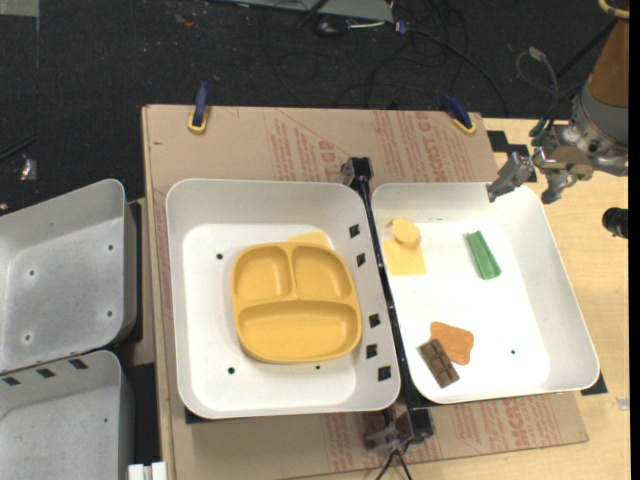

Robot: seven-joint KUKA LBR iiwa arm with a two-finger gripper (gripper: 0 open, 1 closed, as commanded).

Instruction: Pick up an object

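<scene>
My gripper (527, 181) hangs over the far right corner of the right bin (560, 268), fingers spread open with nothing between them. Inside that bin lie a green block (483, 254), a flat yellow square (405, 258) with a small round yellow piece (405, 232) on its far edge, an orange piece (455, 340) and a brown chocolate-like bar (438, 361) touching it. The green block sits closest to the gripper, down and to the left of it.
The left bin (200, 268) holds a yellow divided tray (296, 302) with a pale yellow sheet (312, 239) poking out behind it. A black divider (375, 288) runs between the bins. Grey metal trays (60, 268) lie off the bench's left.
</scene>
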